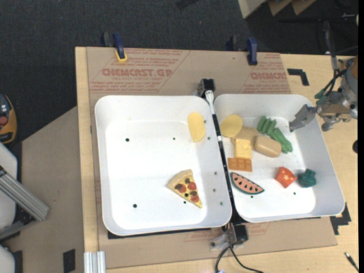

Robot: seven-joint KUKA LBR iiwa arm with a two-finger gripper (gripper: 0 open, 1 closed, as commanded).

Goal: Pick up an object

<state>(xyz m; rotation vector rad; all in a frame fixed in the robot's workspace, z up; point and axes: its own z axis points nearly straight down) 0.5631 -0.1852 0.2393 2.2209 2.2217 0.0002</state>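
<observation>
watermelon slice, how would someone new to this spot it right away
Look in the right bin, along its front left area beside the divider between the bins. The watermelon slice lies there below the orange waffle: the only half-moon piece, red with dark seeds and a green rind.

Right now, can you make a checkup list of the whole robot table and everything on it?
Surface: brown board under two white bins, left bin and right bin.
Job's things: left bin holds pizza slice and yellow piece; right bin holds watermelon slice, green beans, red piece, waffle, cheese block.
Clutter: blue clamps on the board's far edge.
Grippers: gripper over the right bin's far right rim; jaws unclear.
Cables: black cable at the near edge.
Surroundings: dark carpet.
</observation>
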